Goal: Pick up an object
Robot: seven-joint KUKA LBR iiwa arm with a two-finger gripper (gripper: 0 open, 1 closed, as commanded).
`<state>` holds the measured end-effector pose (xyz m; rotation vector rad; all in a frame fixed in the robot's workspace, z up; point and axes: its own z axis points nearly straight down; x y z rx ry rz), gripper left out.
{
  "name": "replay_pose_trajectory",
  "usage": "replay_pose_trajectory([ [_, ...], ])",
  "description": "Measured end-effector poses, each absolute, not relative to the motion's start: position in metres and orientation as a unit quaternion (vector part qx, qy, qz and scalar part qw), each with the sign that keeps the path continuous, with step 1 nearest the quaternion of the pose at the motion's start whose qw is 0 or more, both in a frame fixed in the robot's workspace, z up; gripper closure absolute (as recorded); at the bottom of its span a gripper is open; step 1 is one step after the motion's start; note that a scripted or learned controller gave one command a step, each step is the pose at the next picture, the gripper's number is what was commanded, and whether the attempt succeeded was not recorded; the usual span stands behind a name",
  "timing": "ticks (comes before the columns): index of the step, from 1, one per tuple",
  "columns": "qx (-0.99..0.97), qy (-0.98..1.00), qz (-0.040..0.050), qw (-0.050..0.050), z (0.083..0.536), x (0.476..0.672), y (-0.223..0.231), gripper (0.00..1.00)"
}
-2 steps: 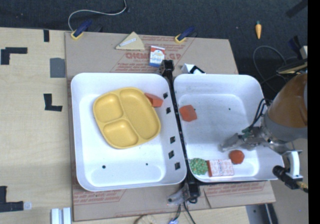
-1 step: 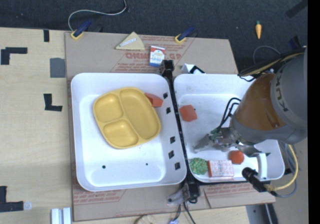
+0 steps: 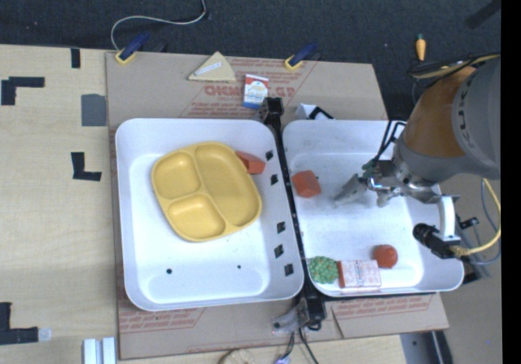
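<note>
From my seat the feed looks evenly lit, with soft light from overhead; the two white bins (image 3: 130,191) come out bright, nearly washed out, though I see no hard glare; the yellow tray (image 3: 207,191) throws only a faint shadow onto the bin floor, and the arm (image 3: 448,126) casts a soft one on the right bin; the dark floor at the top is dim and grainy; the whole picture is slightly soft, so the small print is unreadable.

Glossy plastic tray (image 3: 207,190); matt cardboard base (image 3: 342,85).
</note>
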<state>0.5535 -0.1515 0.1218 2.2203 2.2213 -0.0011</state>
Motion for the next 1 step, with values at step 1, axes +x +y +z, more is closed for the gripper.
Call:
replay_pose_trajectory([
  [1, 0.707, 0.707, -0.0002, 0.004, 0.0864, 0.6236, -0.1147, 0.00],
])
